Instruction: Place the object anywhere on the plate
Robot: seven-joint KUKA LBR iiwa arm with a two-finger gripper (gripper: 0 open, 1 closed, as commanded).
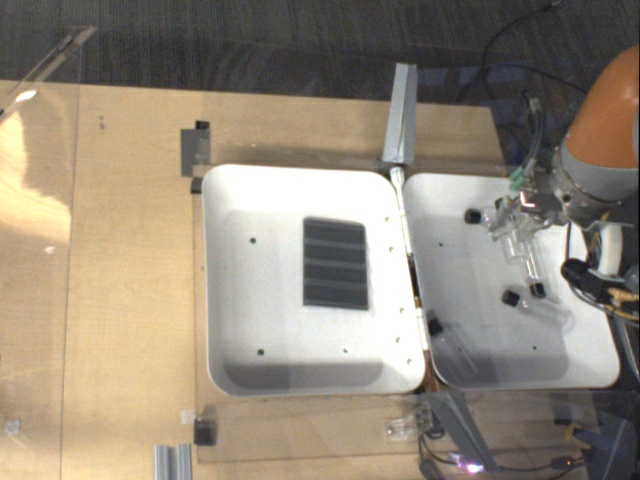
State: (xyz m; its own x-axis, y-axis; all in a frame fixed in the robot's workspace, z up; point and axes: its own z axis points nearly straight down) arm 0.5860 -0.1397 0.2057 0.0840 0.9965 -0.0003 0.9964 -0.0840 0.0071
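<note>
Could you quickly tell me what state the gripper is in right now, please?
Gripper: over the right bin, nothing visible between its fingers; open or shut cannot be told.

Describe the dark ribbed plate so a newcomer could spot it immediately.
Start with the two white bins on the wooden bench and take the left bin. The dark ribbed plate lies flat near its middle, a grey rectangle crossed by horizontal bands, far larger than the small dark specks around it.

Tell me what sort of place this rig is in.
Probably a robotics lab workcell: a pale wooden bench bearing two shallow white plastic bins, a grey arm with an orange band, loose cables and dark carpet.
</note>
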